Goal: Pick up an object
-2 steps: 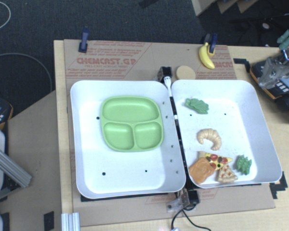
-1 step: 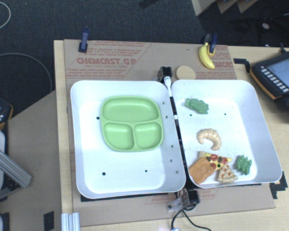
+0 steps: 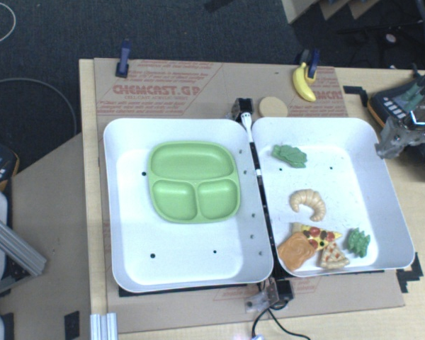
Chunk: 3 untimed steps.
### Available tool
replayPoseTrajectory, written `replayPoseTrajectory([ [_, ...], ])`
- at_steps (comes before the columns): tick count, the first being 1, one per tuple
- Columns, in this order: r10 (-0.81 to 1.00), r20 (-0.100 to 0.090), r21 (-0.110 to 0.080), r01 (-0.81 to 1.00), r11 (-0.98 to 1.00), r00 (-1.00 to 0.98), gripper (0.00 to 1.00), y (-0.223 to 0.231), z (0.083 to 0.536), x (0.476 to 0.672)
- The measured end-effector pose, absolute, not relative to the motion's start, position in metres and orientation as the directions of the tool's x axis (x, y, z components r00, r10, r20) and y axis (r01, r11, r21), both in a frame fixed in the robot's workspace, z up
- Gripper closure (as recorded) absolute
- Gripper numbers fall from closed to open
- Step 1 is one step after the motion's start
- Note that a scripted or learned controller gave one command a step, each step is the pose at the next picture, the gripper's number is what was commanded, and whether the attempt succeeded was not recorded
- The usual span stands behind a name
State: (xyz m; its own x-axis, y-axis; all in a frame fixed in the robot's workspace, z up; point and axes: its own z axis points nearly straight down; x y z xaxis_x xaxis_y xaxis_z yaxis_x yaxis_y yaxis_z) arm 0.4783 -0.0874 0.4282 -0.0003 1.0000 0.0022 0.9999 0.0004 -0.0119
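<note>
The right white bin [image 3: 340, 137] holds several toy foods: a green leafy piece [image 3: 290, 155] near the back, a tan croissant [image 3: 308, 203] in the middle, and a pizza slice [image 3: 324, 241], an orange-brown piece [image 3: 296, 251] and a small green piece [image 3: 358, 241] along the front. My gripper [image 3: 399, 137] hangs at the bin's right rim near the back corner, apart from all the foods. The nearest is the green leafy piece, well to its left.
The left white bin [image 3: 124, 190] bears a green divided plate [image 3: 194, 181]. Behind the bins on the cardboard lie a yellow banana [image 3: 304, 83] and a round wooden disc [image 3: 273, 107]. Blue clamps [image 3: 122, 59] grip the board's back edge.
</note>
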Motion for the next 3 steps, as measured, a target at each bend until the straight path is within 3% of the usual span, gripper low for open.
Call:
replayPoseTrajectory([
  [1, 1.000, -0.006, 0.016, 1.000, -0.005, 0.005, 1.00, -0.134, 0.542, 0.480],
  [2, 1.000, 0.003, -0.016, 1.000, 0.000, 0.001, 1.00, -0.120, 0.389, 0.478],
  [3, 1.000, -0.002, 0.021, 1.000, 0.006, -0.006, 1.00, -0.078, 0.538, 0.480],
])
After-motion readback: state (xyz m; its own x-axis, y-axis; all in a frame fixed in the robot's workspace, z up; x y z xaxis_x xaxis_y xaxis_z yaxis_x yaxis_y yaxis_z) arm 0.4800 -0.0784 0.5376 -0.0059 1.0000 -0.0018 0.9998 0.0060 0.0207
